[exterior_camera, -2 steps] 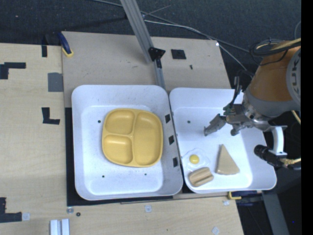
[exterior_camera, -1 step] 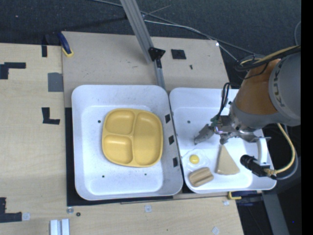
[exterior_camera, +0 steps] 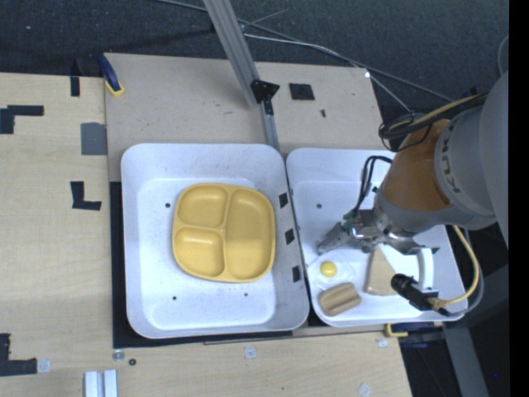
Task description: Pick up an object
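Note:
My gripper (exterior_camera: 335, 238) hangs over the left half of the right bin (exterior_camera: 331, 172), open, with nothing between its fingers. Just below it lies a small round yellow piece (exterior_camera: 329, 269). A tan cylinder-shaped block (exterior_camera: 338, 298) rests near the bin's front edge. To the right of the gripper, a pale tan wedge (exterior_camera: 380, 275) lies partly under the arm's wrist. A yellow divided plate (exterior_camera: 224, 231) sits in the middle of the left bin (exterior_camera: 145, 222).
The grey arm with its orange band (exterior_camera: 417, 180) covers the right bin's right side, trailing black and yellow cables (exterior_camera: 463, 288). A grey metal post (exterior_camera: 240, 48) slants down to the bins' shared back edge. The wooden bench surrounds both bins.

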Motion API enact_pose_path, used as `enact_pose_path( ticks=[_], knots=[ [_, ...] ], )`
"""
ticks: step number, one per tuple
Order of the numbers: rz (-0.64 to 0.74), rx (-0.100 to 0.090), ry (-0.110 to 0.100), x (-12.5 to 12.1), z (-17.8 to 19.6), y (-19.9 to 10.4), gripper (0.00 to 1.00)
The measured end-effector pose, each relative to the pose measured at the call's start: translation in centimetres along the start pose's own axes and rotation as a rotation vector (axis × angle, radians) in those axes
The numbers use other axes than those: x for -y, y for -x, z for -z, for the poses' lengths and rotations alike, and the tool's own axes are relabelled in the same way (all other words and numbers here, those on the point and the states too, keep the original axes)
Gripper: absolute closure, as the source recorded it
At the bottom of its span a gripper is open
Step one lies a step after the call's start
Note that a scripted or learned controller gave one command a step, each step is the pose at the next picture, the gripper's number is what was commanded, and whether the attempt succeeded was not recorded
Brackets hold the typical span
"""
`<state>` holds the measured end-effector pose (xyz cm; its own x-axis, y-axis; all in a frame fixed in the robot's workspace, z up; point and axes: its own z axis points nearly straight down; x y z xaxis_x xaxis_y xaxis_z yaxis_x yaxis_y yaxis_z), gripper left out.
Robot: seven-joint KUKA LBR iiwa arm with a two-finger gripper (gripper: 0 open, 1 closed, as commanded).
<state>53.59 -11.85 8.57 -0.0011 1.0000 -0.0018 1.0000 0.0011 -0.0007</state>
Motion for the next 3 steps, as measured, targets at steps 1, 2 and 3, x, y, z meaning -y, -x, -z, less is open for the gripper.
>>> enact_pose_path(
  ticks=[1, 2, 3],
  knots=[
    [0.000, 0.000, 0.002, -0.1, 1.3, 0.0, 1.00],
    [0.000, -0.002, 0.003, 0.0, 7.5, -0.6, 1.00],
    [-0.001, -0.001, 0.003, 0.6, 12.1, 0.0, 1.00]
  ],
)
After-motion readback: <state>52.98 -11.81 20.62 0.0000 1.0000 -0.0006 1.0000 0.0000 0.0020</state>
